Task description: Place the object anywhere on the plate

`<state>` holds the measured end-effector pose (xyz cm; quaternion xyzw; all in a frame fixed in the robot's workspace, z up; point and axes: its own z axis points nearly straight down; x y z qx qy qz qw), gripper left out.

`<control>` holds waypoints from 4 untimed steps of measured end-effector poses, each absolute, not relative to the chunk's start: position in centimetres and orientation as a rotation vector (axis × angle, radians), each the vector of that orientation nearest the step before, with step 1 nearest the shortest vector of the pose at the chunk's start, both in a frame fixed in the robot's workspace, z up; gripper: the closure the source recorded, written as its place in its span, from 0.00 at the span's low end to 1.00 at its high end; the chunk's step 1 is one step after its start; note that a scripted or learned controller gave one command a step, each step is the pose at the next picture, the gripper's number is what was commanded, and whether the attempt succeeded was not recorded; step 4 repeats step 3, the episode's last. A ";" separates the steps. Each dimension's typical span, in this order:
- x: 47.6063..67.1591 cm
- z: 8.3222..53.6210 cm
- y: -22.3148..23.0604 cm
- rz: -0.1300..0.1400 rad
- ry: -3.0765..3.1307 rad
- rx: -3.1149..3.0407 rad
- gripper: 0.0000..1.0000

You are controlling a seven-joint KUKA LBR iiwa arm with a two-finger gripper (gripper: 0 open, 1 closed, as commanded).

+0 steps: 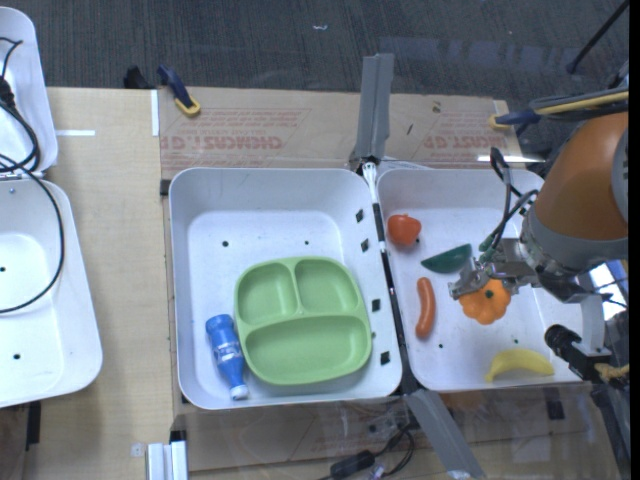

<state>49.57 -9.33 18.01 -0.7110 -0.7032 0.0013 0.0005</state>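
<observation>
Wooden bench (110,168) — two white bins (190,268) side by side, blue-yellow clamp (178,91) near back edge

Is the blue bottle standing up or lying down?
Lying down. The blue bottle lies on its side on the left bin floor, beside the green plate, white cap toward the near wall.

plate (300,320) top clear, bottle (227,354) beside

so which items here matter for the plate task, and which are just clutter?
Job:
green three-compartment plastic plate, left bin
orange pumpkin-like toy, at the gripper

Clutter:
blue plastic bottle
red tomato toy
orange-red sausage toy
yellow banana toy
dark green leaf-shaped piece
</observation>
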 end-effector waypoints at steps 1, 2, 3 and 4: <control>47.7 19.8 -1.7 0.005 -2.390 -2.035 1.00; 48.0 19.0 8.0 0.005 -2.670 -1.652 1.00; 48.0 19.0 8.0 0.005 -2.670 -1.653 0.00; 48.0 19.0 8.0 0.005 -2.670 -1.653 0.00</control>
